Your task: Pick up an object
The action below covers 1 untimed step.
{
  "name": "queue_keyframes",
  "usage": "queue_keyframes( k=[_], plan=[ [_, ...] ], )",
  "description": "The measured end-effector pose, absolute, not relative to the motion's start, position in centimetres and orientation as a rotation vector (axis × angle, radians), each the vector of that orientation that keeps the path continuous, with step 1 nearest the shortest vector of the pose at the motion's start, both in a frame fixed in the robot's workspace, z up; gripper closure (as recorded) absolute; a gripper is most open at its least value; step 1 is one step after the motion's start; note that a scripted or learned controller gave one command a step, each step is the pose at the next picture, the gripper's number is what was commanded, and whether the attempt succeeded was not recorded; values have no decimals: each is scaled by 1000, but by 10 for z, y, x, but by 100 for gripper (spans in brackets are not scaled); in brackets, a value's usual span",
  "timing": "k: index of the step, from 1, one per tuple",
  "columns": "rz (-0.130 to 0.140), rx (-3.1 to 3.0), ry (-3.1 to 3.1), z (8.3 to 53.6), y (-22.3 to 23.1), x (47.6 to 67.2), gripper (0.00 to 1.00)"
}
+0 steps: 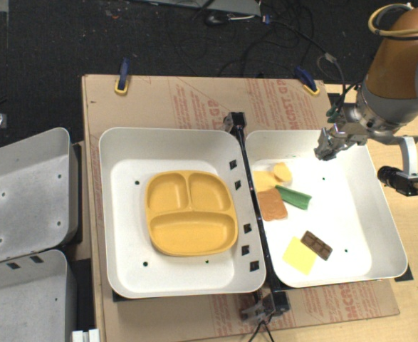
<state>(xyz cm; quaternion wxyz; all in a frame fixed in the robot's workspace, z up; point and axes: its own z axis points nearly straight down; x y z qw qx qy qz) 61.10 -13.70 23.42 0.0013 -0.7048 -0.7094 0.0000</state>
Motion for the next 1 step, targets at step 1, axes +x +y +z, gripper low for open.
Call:
queue_keyframes(
  k=[1],
  plan=[
    [-1, -2212, -2229, 241, -80, 598, 100]
  ],
)
